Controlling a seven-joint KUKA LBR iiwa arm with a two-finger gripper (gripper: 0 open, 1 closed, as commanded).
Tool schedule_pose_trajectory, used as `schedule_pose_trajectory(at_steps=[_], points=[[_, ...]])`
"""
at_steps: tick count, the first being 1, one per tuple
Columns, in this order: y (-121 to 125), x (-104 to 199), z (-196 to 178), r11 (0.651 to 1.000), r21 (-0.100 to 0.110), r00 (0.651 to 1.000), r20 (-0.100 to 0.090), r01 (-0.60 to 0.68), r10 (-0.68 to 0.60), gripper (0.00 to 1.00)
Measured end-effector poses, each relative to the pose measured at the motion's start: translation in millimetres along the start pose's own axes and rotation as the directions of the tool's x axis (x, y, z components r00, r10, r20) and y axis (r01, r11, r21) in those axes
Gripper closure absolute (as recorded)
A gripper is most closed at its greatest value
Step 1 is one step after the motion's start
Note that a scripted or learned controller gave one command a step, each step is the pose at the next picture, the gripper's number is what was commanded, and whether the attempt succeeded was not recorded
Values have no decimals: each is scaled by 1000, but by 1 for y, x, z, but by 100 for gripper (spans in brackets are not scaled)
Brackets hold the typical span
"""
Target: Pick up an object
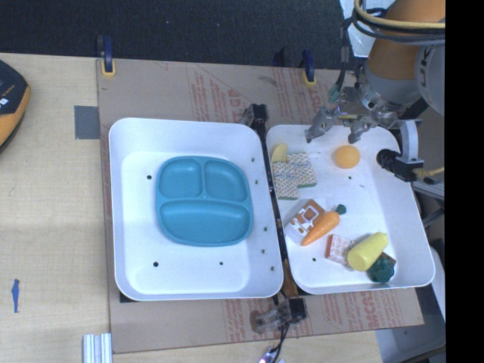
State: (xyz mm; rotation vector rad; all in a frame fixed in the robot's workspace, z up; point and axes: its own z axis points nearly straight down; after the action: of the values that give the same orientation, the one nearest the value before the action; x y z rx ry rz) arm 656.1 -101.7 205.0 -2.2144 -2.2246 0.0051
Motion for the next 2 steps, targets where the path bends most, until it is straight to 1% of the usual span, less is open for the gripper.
schedule_pose_trajectory(at_steps=[1,2], points=[[0,-23,33,1000,3,1000,1,-1,1,0],[0,-60,37,1000,-3,1000,2,-3,3,0]])
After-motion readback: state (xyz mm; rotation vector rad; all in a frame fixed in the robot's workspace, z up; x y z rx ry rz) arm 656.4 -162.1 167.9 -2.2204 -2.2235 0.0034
